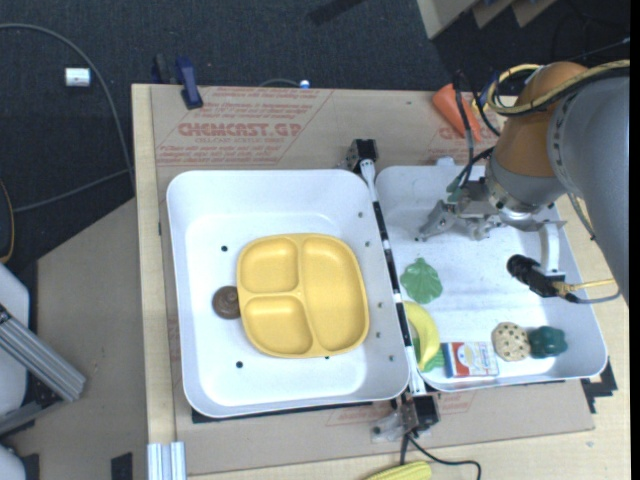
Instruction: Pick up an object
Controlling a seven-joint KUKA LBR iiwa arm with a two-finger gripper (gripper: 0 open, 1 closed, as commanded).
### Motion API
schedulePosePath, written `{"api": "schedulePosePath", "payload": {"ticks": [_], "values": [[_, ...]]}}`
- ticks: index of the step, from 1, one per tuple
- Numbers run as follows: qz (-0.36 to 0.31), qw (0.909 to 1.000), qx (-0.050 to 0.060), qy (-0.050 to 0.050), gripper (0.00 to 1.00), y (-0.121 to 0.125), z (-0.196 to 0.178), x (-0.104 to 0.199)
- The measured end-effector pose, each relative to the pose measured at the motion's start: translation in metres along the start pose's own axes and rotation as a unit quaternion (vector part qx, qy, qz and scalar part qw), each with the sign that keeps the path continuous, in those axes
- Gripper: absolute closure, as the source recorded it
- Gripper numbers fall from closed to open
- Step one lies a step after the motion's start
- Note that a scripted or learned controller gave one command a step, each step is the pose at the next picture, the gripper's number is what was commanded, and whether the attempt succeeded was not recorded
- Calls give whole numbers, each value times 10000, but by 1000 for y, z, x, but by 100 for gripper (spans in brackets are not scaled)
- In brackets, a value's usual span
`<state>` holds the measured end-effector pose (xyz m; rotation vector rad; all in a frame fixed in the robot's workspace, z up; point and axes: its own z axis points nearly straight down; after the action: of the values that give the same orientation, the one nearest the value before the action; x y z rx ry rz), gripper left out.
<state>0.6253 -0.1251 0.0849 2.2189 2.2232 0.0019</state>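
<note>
Hovering over the right bin (pixel 590 353) with gripper (pixel 470 211); finger state impossible to tell. Targeting the green leaf toy (pixel 422 280) just below; descending squarely, avoiding banana (pixel 424 336) and divider.

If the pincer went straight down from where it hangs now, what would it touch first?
Most likely bare white floor at the far end of the right-hand bin. The pincer hangs over that stretch, apart from the green leaf-shaped toy nearer the camera. Depth is hard to judge from this slant.
</note>
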Motion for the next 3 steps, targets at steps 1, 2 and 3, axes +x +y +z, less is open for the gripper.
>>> {"api": "schedulePosePath", "payload": {"ticks": [1,2,3], "values": [[-1,10000,6,10,0,42,-14,-91],[-10,10000,20,47,0,-31,0,-94],[16,10000,12,1,0,-136,1,-59]]}}
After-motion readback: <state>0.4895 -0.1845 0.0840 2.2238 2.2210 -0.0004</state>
